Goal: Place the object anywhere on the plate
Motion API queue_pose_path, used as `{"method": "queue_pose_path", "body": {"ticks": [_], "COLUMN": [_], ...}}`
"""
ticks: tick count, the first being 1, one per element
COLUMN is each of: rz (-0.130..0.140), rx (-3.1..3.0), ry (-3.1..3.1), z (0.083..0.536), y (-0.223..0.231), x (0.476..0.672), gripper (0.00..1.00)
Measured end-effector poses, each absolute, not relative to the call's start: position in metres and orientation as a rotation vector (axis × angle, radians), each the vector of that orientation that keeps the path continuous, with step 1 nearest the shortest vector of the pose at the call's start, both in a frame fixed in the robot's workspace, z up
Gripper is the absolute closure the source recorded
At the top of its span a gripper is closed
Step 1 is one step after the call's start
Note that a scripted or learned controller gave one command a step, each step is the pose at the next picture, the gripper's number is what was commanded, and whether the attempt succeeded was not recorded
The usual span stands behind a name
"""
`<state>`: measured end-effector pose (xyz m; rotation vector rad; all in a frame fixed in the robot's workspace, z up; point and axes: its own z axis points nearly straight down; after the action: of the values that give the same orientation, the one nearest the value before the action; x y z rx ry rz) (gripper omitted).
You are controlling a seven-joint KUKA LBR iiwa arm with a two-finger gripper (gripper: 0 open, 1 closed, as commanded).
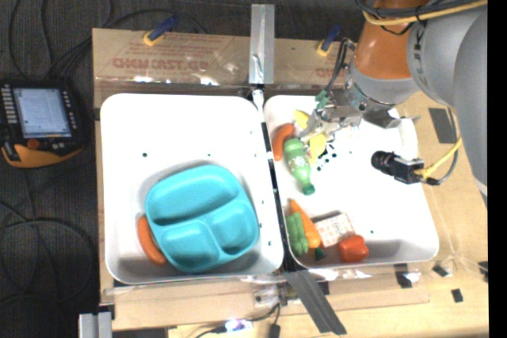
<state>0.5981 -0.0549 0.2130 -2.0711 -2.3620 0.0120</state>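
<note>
In the camera view, the gripper (329, 121) is seen low over the right bin (396, 202), far left part, among a yellow object (316, 143) and a green bottle (299, 162); its finger state cannot be told. The blue plate (202, 216) lies in the left bin (127, 131).

We note turquoise plate (202, 216) in white left bin (127, 123), at 7 o'clock of view. Orange item (149, 240) at plate's 8 o'clock edge. White right bin (396, 202) at 4 o'clock: green bottle (299, 163), yellow pieces (310, 132), orange-red piece (281, 140) at bin's 10 o'clock; green and orange vegetables (301, 232), red pepper (353, 248), white-and-brown box (334, 226) at bin's 7 o'clock. We see grey arm (451, 36) with orange band (392, 20) at 2 o'clock. Dark speckles (329, 158) on bin floor. Brown board (170, 59) with red lettering at 11 o'clock.
</note>
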Motion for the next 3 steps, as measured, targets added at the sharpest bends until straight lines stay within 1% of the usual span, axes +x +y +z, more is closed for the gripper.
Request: {"method": "queue_pose_path", "body": {"ticks": [1, 2, 3], "rz": [0.011, 0.010, 0.019], "rx": [-2.207, -2.207, -2.204], "ry": [-2.230, -2.230, -2.225], "z": [0.1795, 0.1797, 0.1847], "y": [0.0175, 0.0175, 0.0181], "x": [0.5433, 0.5434, 0.5428], "gripper": [1.00, 0.00, 1.00]}}
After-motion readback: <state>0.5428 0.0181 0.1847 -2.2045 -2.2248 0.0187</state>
